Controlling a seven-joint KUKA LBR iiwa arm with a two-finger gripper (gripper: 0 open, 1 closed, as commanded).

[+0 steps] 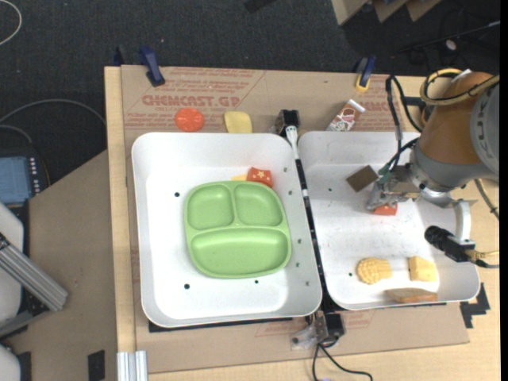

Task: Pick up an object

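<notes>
Cardboard bench, print reading "CHEMCAST"

- You look from one fixed camera above the bench, tilted down at a slant.
- The left bin fills the frame's centre and the right bin the centre-right.
- The arm enters from the right edge.
- Dark floor crosses the top, so the camera sits fairly far.

Bright even overhead light, white bins near glare; soft short shadows, slightly soft focus, dark surrounding floor
</notes>
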